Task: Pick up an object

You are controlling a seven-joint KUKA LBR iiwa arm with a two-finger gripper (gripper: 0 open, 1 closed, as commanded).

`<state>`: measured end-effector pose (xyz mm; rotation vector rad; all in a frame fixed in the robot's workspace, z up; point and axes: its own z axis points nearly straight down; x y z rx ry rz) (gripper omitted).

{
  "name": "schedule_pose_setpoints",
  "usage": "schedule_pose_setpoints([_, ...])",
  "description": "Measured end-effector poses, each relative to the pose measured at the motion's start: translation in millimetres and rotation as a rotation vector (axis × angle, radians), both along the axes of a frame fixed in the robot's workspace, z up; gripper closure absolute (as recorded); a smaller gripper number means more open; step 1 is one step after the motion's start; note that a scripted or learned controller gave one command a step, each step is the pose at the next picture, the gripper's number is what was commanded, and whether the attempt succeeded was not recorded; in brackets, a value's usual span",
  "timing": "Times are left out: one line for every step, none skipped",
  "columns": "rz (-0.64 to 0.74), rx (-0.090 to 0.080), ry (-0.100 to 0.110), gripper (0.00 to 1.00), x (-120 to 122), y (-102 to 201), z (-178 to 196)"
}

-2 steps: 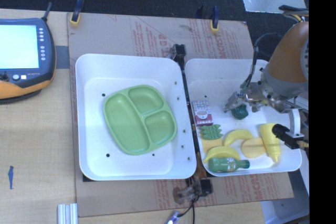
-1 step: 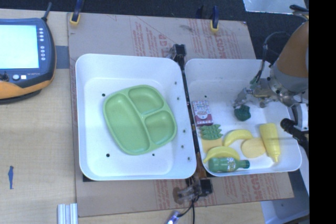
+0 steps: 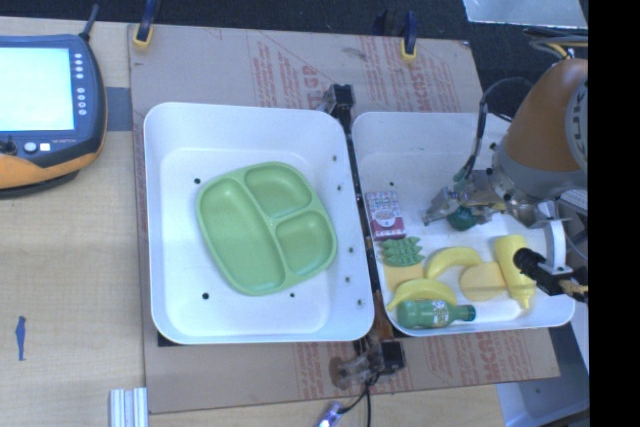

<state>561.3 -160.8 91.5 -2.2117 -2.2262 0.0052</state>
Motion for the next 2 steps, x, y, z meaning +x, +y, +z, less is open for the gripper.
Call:
schedule_pose_setpoints([0.002, 0.000, 0.002, 1.00, 0.0, -1.0, 10.3])
schedule_pose_setpoints([-0.001, 0.001, -0.002, 1.00, 2.4, 133.4, 100.7])
